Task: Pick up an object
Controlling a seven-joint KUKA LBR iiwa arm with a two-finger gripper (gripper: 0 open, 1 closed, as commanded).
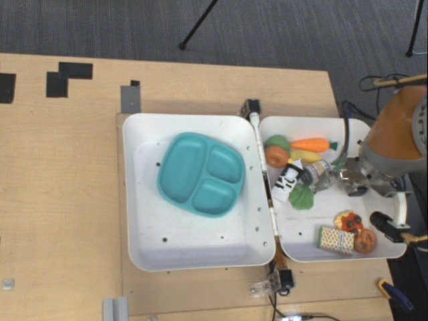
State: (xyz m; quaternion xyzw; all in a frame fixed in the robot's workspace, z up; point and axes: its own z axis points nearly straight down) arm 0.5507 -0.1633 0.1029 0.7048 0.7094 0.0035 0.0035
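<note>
The right bin [304, 254] holds several toy foods. An orange carrot [311, 144] lies at the back, with a green piece [276, 142], an orange ball [275, 156] and a yellow piece [305, 156] beside it. A black-and-white item [287, 178] and a green leaf [301, 198] lie in the middle. My gripper [321, 175] hangs low over the bin's centre, just right of the black-and-white item and below the yellow piece. Nothing shows clearly in its grasp. The grey arm with its orange band [394, 136] reaches in from the right.
A pizza-like piece [348, 220], a patterned box [336, 240] and a reddish ball [365, 241] lie at the right bin's front. The left bin [134, 199] holds a teal divided plate [200, 174]. A divider [263, 172] separates the bins.
</note>
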